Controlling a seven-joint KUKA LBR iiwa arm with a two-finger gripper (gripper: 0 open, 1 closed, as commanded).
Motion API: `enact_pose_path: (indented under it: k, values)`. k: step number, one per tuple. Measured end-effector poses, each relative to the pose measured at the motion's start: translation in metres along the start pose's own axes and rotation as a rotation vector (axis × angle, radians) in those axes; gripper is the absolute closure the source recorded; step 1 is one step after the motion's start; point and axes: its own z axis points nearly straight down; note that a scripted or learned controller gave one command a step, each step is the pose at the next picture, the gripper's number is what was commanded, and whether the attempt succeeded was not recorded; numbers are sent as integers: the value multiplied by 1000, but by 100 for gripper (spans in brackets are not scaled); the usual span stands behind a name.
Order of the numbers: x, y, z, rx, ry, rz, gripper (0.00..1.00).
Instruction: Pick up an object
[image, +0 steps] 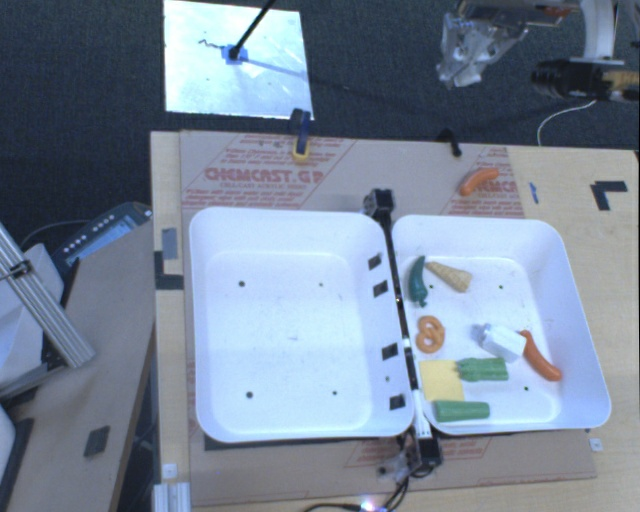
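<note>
Orange pretzel (430, 334) far below jaws (468, 62)

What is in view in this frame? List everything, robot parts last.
bins: 2, white, side by side on the bench
pepper: 1, dark green, right bin, by the divider
cone: 1, tan, right bin, top
pretzel: 1, orange, right bin, middle
bottle: 1, white, right bin
carrot: 1, orange, right bin, right of bottle
cheese: 1, yellow, right bin, bottom
green pieces: 2, green, right bin, bottom
sausage: 1, orange, bench above right bin
gripper: 1, grey, top right, above the bench
</note>
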Motion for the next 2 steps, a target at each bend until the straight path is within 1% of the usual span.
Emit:
enact_pose_path:
  k: [1,2]
  values:
    - [37,-20,-16,1,0,0,100]
    - [-43,-18,11,4,-4,14,100]
